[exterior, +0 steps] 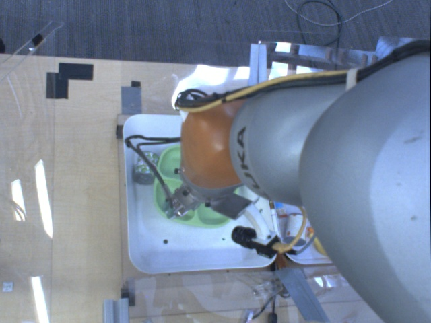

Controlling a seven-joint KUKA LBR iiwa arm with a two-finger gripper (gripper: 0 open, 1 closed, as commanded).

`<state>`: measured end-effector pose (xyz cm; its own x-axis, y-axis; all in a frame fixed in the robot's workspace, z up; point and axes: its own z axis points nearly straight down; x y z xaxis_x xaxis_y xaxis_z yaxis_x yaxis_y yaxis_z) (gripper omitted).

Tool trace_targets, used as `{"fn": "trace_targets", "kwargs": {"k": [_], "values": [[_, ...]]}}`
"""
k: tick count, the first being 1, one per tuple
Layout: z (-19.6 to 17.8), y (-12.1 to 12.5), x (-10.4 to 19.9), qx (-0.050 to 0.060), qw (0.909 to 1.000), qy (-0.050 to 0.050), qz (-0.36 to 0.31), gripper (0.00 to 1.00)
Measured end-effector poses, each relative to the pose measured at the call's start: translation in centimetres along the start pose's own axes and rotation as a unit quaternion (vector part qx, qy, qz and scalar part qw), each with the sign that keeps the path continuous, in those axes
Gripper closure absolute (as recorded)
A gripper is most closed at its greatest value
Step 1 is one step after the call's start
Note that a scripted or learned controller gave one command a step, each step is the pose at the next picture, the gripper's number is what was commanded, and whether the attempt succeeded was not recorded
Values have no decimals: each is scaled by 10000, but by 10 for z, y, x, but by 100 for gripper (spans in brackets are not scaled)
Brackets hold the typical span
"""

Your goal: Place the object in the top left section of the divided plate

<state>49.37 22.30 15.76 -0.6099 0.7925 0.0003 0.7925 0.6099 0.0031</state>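
Pale green divided plate [168, 163] flat in the left white bin [145, 244], mostly hidden beneath the arm

Arm: my grey arm [337, 133] comes in from the right and covers most of the bench [60, 200]; its orange band [209, 147] sits over the left bin.
Left bin: white bin [145, 247], its right part hidden under my arm.
Divided plate: light green plate [168, 163] lying in the bin, largely covered by my wrist.
Gripper: my gripper [176, 207] is down over the plate, near its lower-left edge.
Small object: a greyish object [143, 173] lies at the bin's left wall, just beside the plate; too blurred to identify.
Cable: black cable [145, 155] loops from my wrist across the bin's upper left corner.
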Motion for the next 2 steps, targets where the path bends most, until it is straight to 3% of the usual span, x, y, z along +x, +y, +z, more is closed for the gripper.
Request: {"fn": "trace_targets", "kwargs": {"k": [1, 2], "values": [[-78, -62, -71, -20, 9998, -15, 210, 100], [62, -60, -82, -135, 9994, -72, -304, 100]]}}
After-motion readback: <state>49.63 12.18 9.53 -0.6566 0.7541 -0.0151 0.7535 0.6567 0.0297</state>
